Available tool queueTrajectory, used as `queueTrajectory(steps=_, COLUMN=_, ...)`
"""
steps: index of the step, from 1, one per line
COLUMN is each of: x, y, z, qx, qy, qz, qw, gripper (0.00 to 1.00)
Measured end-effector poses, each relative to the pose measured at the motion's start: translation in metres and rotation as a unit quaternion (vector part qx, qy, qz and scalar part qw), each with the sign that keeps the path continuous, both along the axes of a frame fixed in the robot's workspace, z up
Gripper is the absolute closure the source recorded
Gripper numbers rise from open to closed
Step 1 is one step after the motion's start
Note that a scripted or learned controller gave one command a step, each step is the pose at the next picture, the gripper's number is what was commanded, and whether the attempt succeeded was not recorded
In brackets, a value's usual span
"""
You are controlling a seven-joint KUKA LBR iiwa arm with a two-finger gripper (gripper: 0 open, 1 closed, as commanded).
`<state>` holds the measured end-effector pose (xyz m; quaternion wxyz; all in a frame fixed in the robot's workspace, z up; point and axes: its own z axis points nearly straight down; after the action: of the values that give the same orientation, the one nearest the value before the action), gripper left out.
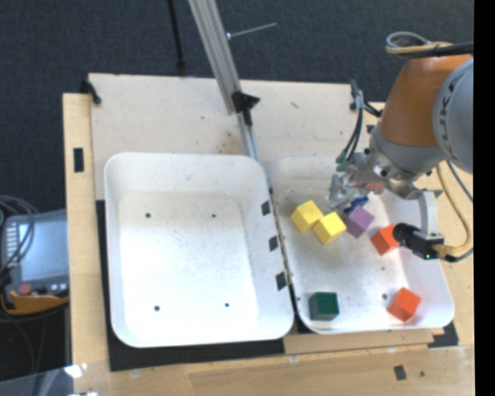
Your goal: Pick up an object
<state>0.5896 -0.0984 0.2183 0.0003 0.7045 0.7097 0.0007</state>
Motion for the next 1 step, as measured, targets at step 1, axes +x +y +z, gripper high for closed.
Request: queueTrajectory(steps=1, x=0.0086, y=0.0508, z=-0.0051, qx=0.0002, qy=0.000, qz=0.000, qw=1.0000, gripper=1.00)
